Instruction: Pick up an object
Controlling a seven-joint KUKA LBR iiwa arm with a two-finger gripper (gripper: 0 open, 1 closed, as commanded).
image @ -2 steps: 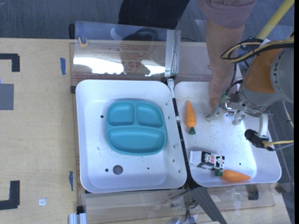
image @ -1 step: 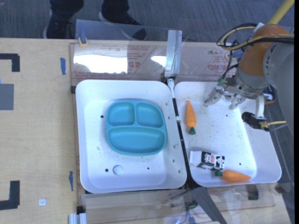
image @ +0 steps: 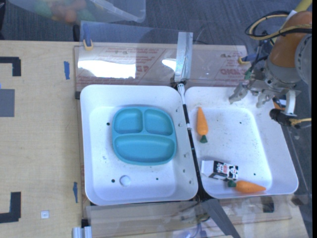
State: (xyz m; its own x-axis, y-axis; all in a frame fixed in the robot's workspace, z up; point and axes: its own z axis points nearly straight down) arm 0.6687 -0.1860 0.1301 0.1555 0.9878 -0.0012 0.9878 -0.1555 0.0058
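Hovering over the far right corner of the right bin (image: 262, 148), the gripper (image: 250, 94) spreads its two fingers wide apart, with nothing between them. The grey arm (image: 292, 58), banded in orange, reaches in from the right behind it, trailing yellow and black cables.

Inside the right bin lie three things. One carrot (image: 201, 122) rests near the bin's left wall, tip pointing to the far side, green stub toward the near side. A small black-and-white packet (image: 221, 169) sits by the near left corner; its printing is too small to read. A second carrot (image: 249, 186) lies just beside the packet, along the near wall, well apart from the gripper.

The left bin (image: 94, 148), touching the right bin along a dark seam, holds a blue plate (image: 144, 135) with three compartments, and a small white disc (image: 125, 181) near its near wall.

Beyond both bins stands a clear panel (image: 138, 63) with faint reddish lettering that cannot be made out. A clear tub (image: 84, 1) with blurred colourful contents sits farther back to the left.
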